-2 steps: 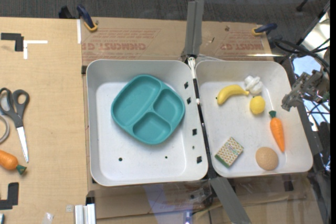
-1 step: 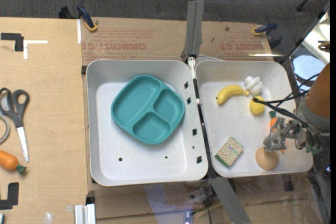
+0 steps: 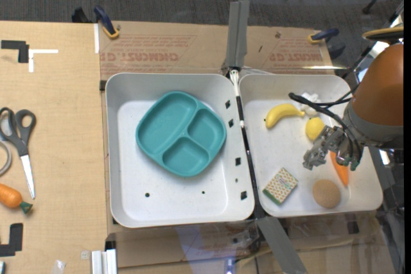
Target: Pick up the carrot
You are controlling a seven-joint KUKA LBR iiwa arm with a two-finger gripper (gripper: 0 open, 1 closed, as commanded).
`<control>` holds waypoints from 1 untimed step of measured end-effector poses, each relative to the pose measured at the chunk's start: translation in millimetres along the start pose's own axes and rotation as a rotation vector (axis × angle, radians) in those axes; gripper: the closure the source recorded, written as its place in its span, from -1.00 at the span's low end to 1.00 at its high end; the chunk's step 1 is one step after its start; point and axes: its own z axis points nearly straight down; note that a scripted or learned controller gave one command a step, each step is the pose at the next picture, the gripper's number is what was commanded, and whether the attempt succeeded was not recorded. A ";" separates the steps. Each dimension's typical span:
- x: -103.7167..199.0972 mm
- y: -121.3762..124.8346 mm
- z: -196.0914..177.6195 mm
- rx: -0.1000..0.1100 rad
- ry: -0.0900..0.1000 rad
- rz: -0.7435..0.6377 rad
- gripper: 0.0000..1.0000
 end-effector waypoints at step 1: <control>29.5 15.2 -38.4 0.000 0.000 -0.220 1.00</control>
